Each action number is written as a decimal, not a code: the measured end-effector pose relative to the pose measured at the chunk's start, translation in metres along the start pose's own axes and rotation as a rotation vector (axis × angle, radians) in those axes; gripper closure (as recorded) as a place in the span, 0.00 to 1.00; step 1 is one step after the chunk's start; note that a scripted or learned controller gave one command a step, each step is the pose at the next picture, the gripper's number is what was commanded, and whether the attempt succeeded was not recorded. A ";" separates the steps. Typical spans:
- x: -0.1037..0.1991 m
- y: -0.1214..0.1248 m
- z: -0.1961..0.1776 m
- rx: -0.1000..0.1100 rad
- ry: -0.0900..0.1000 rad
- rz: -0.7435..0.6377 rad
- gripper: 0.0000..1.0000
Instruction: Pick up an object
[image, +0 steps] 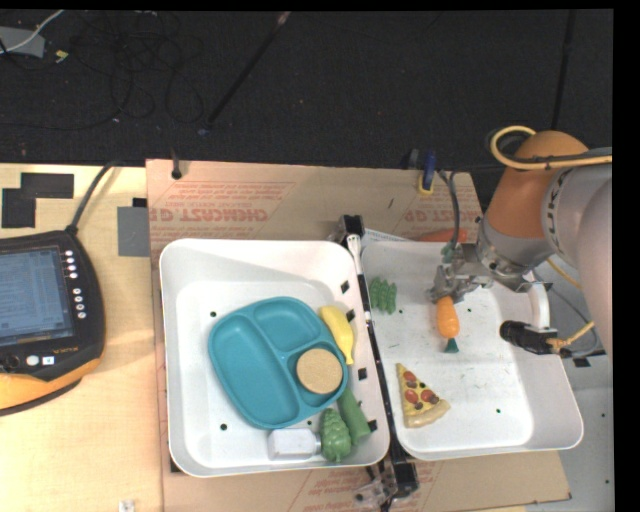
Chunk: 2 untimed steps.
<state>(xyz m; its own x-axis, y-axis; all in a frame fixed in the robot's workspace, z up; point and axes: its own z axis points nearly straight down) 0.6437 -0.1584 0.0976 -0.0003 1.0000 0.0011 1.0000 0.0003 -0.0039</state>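
Gripper poised just above carrot in right bin

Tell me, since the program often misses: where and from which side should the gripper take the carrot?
Probably the carrot's orange body, from straight above, fingers closing across its width. It lies flat in the right bin, long axis running near to far, green tip nearest, with bare floor on both sides. The gripper is already just above its far end.

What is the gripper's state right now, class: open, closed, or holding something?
Gripper: cannot be told; it sits just above the toy carrot in the right bin.
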 end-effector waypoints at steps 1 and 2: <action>0.063 -0.080 -0.046 0.001 0.003 -0.003 1.00; 0.135 -0.096 -0.092 -0.004 0.003 -0.006 1.00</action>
<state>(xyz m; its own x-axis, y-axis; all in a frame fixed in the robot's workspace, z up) 0.5483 -0.0236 0.1897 -0.0063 1.0000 0.0039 1.0000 0.0063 -0.0002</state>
